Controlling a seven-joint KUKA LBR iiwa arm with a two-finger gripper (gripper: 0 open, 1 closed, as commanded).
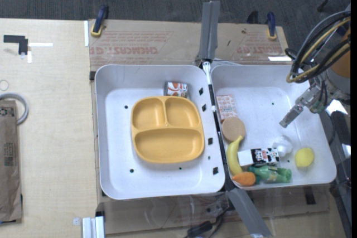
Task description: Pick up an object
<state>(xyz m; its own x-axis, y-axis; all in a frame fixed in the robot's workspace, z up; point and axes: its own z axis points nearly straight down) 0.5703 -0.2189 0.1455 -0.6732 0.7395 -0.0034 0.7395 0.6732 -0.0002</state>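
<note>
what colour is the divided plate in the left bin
Yellow-orange all over, plain with no pattern; the divided plate shows clearly in the camera view.

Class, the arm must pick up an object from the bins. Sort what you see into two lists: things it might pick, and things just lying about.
Might pick: banana, lemon, carrot, round biscuit, yellow divided plate, small carton.

Lying about: brown paper bag, blue clamps, cardboard sheet.
</note>
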